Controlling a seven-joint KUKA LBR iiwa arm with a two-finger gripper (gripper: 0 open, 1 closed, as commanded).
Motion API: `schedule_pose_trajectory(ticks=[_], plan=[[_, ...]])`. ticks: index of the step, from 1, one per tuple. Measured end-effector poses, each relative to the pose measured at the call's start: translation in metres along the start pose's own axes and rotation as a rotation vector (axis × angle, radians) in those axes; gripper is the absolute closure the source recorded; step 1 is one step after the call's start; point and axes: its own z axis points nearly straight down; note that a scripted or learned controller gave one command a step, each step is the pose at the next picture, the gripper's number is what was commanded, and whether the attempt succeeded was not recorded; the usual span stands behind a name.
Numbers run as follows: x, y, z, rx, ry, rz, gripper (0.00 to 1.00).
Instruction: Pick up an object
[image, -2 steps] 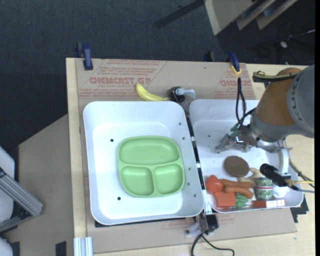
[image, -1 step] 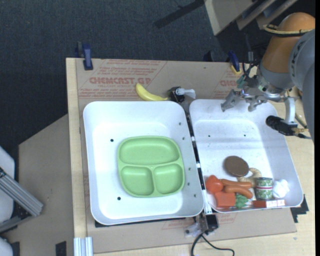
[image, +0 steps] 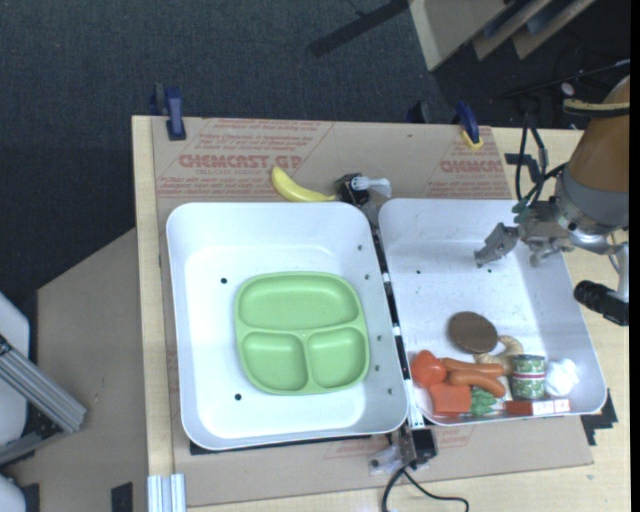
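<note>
Left bin (image: 200, 300): holds 1 green 3-compartment plate (image: 300, 332), flat, roughly centred. Nothing else in it.

Behind the bins, on the desk (image: 250, 150) at the far edge: yellow banana (image: 298, 188) just outside the left bin's far rim, and a small black-and-white item (image: 360, 186) beside it, near where the 2 bins meet. Can't tell what that item is.

Right bin (image: 440, 240): all candidate objects are bunched in the near corner. Brown round disc (image: 472, 331) sits a bit farther in than the rest. Along the near wall, left to right: red tomato-like piece (image: 428, 368), orange block (image: 450, 399), sausage/hot dog (image: 478, 373), small green bit (image: 484, 403), small can with green label (image: 527, 377), white crumpled piece (image: 562, 377). They touch or overlap; exact contacts are hard to resolve.

End effector (image: 520, 243): over the far right part of the right bin, well apart from the pile, arm (image: 600, 170) entering from the right. The 2 fingers look spread wide with nothing between them.

Progress, judged from this: nothing picked yet. No object lifted, none in the grip. Left to do: pick 1 target, move toward the near corner, descend, close, lift. The disc looks the easiest reach since it's the most isolated, but it's flat; the clutter along the wall risks a multi-object or missed grab.
</note>
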Motion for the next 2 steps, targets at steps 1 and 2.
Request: schedule_pose_trajectory(ticks=[1, 2], plan=[[0.028, -0.059, 0.054, 0.007, 0.004, -0.004, 0.0], [0.036, -0.091, 0.083, 0.004, 0.003, -0.004, 0.0]])
